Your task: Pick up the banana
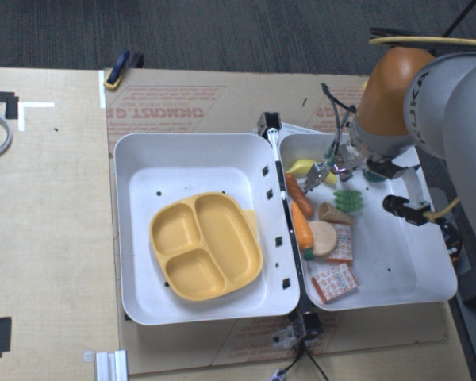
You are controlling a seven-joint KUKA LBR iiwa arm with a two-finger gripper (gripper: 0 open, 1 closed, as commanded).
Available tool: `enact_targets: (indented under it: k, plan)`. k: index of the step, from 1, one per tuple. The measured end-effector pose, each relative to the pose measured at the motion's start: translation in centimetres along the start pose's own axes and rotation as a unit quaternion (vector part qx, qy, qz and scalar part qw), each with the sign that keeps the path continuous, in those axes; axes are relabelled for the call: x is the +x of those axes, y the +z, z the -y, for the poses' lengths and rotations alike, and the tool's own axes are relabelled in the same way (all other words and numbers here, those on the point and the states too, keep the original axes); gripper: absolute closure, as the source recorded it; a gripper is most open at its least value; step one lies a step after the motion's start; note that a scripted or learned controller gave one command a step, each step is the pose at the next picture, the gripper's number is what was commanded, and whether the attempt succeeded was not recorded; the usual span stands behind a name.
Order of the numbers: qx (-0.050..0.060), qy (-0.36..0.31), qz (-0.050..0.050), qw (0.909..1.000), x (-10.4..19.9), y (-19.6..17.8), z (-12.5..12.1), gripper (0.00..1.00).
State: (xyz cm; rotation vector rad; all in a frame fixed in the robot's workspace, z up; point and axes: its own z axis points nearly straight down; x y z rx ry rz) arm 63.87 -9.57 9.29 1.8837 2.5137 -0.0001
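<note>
Banana sits upper centre-right, likely light, smooth, slippery plastic, so you'd pinch across its middle; your hand hovers beside it, opening impossible to tell.

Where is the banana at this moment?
The banana lies in the right bin, near its upper left corner, just above the carrot and beside the gripper.

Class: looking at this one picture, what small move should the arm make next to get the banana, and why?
Probably ease the claw slightly left and down onto the banana: it hangs just beside the yellow fruit at the right bin's upper-left corner, with nothing visibly between its fingers.
</note>
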Motion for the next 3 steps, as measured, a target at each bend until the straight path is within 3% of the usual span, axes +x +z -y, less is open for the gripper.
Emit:
enact_targets:
  k: [1, 2, 3]
  plan:
    - [-0.001, 0.043, 0.001, 0.9991, -0.8, 0.0, -0.7, 0.0]
    - [0.0, 0.044, 0.0, 0.9991, -0.8, -1.0, -0.6, 1.0]
    - [0.0, 0.105, 0.001, 0.9945, 4.8, -9.9, -3.0, 1.0]
